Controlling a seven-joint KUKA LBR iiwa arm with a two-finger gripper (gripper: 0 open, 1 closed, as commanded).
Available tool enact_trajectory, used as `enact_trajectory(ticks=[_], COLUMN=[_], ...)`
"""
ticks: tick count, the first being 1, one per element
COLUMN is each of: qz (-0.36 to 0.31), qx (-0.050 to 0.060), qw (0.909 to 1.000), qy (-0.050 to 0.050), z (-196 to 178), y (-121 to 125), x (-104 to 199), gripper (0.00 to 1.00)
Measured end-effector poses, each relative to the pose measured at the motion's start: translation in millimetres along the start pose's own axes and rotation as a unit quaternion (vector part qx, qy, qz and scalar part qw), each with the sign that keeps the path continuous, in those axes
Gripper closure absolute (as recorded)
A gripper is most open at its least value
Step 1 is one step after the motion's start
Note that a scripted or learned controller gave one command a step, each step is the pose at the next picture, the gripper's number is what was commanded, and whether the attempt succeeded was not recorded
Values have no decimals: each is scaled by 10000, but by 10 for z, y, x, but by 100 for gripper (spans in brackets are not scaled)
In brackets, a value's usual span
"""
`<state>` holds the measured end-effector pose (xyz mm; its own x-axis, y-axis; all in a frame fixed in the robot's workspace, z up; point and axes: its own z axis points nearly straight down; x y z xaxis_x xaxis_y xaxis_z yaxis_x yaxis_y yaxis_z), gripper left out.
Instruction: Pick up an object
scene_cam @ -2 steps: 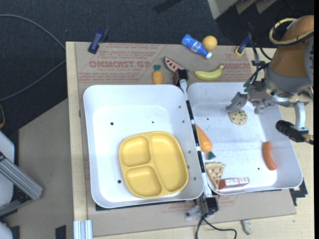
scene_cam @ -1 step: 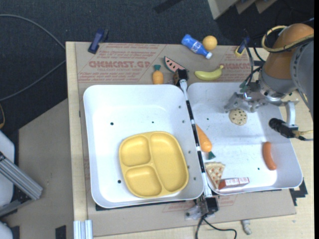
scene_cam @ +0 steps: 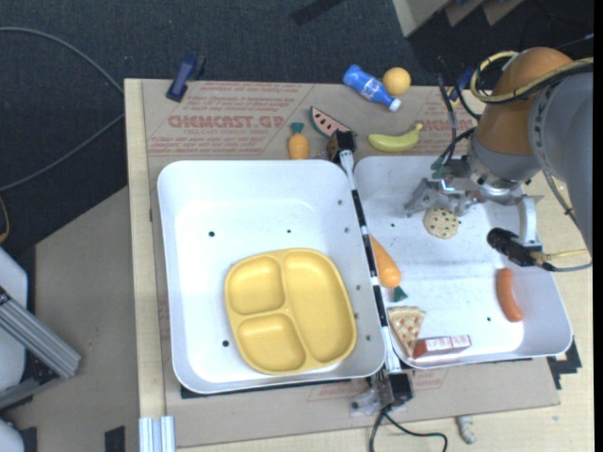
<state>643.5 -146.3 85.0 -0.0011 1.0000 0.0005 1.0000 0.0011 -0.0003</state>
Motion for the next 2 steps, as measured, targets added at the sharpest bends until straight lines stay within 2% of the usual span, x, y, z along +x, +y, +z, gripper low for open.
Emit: enact_trajectory(ticks=[1,2], qz=[9,9], qx=[9,7], qw=[10000,10000], qy=[-5,-4], z=[2,0], y=[-219,-316], x=[-264,-570], gripper=[0,0])
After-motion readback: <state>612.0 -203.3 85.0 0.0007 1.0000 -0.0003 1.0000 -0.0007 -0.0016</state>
